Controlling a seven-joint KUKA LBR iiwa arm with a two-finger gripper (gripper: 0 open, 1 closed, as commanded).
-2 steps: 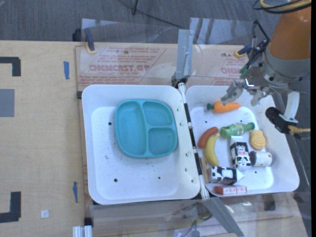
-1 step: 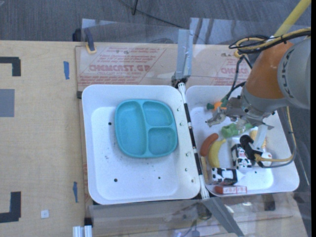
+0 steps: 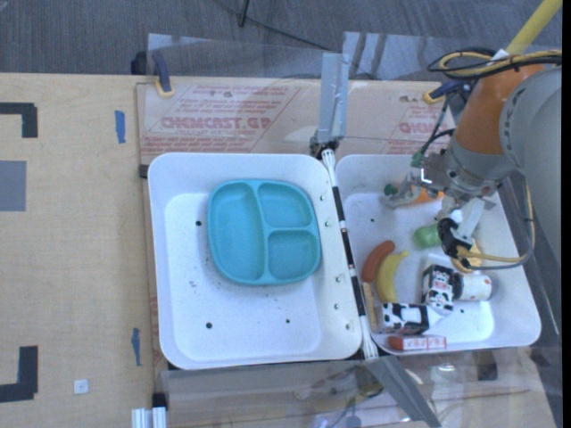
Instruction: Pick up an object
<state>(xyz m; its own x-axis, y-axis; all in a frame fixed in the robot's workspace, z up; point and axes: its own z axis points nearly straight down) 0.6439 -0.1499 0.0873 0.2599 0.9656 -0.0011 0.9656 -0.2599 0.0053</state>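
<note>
The pincer (image 3: 419,184) hangs over the right bin (image 3: 510,316), its opening too hidden to tell, and the banana (image 3: 391,275), below it in the view against a red sausage (image 3: 378,258), looks light, stiff and slick, best pinched across its thick middle.

Over the tabletop (image 3: 71,266) we go: the left bin (image 3: 169,239) carries a turquoise divided plate (image 3: 264,232), flat and near its middle. The right bin (image 3: 513,315) is the busy one. A yellow banana (image 3: 391,275) lies just beside a red sausage (image 3: 378,257), a green piece (image 3: 427,235) sits above them, and a black-and-white cow toy (image 3: 403,315) is down by the near rim. A white cup (image 3: 474,286) lies on its side. The gripper (image 3: 430,185) hangs over the far end, close to a small carrot (image 3: 403,195).
</note>
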